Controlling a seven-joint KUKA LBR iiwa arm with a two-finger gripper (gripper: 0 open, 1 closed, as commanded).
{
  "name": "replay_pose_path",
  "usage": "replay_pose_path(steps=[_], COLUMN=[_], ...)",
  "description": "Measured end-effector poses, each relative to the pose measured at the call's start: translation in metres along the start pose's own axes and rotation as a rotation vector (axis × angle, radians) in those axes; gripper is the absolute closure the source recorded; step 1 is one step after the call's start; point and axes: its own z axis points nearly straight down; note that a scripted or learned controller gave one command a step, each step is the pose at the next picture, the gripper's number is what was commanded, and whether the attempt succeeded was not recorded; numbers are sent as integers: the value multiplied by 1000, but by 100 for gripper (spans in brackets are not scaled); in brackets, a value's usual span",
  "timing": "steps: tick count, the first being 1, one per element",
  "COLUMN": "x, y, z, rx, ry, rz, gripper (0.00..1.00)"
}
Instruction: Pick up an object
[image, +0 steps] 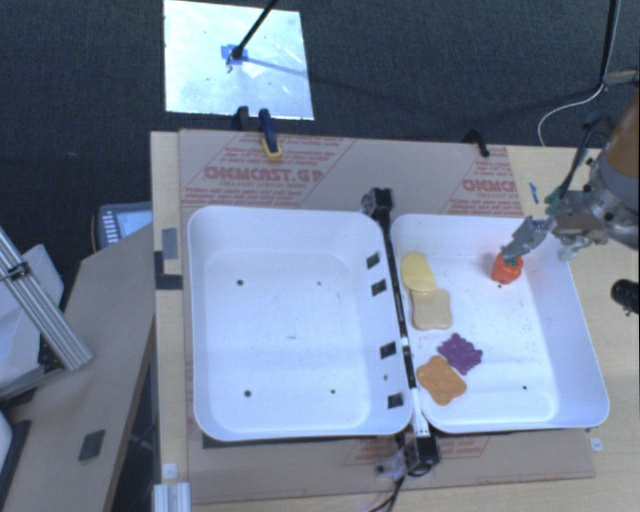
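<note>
Right bin (575, 330), right half of the frame: a small orange-red object (506, 268) lies near its upper right corner, directly beneath the gripper (522, 243) entering from the right edge. Whether the jaws are wide, narrow or closed on it cannot be told. Along the bin's left wall lie a yellow piece (417, 271), a tan piece (432, 310), a purple piece (460, 352) and an orange piece (441, 379). Left bin (290, 320) on the table (330, 170).
</note>
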Motion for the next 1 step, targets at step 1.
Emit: replay_pose_path(steps=[1], x=[0], y=[1], z=[-11], rx=[-3], ry=[-1], rz=[-3], gripper=[100])
